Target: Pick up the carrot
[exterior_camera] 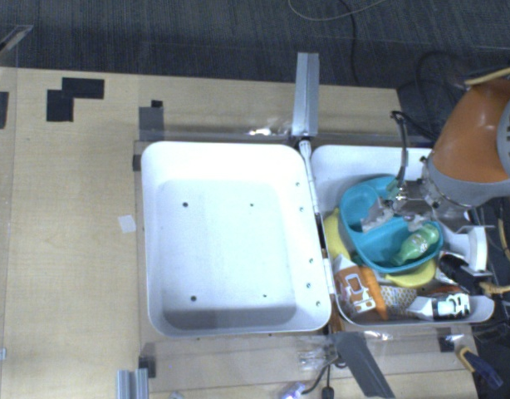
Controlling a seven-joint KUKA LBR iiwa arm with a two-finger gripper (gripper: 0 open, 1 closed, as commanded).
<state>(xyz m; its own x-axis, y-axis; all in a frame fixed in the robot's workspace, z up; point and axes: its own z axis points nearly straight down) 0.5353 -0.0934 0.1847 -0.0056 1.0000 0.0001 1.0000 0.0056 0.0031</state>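
Nearest us, in the front left corner of the right bin (321, 169), lies an orange thing with pale markings (359, 293). We take this for the carrot, though it is too blurred for us to be sure. It rests against the bin's left wall, touching a speckled item (398, 297) on its right, with a black-and-white object (448, 307) further along the front wall. As far as we can judge, its long axis runs on a slant, from the far left down toward the near right. We cannot tell which end is the tip.

Behind it sits a yellow piece (334, 238), and on that a blue bowl (363, 210) holding a green bottle (420, 243). The tool (396, 210) hangs over the bowl, well apart from the orange thing. We cannot tell how far the tool is open or whether it has hold of anything. The left bin (226, 152) lies beside it on the tabletop (64, 248).

We see these risks:
- The tool is placed for the bowl or bottle, so closing here would likely grip the wrong thing.
- The orange thing is crowded into the corner, so a descent could strike the wall or the bowl's rim.
- A grip along the long axis, rather than across it, would probably slip off.
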